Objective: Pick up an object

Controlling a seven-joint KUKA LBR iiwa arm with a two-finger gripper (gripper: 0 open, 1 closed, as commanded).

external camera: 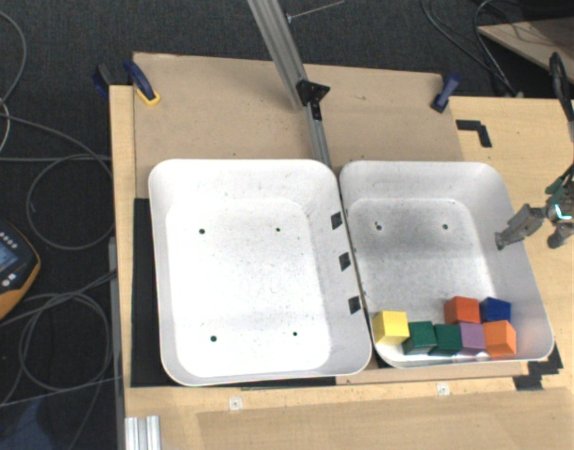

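Nothing picked yet: gripper (536,225) at right bin (409,186) edge, fingers open w/ nothing between, blocks (451,326) untouched in the near corner.

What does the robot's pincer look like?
The pincer pokes in at the right edge of the picture. It is mostly grey metal, with two thin fingers reaching over the right bin's rim. There is a little teal-green patch where the fingers join. Little of the arm behind it shows.
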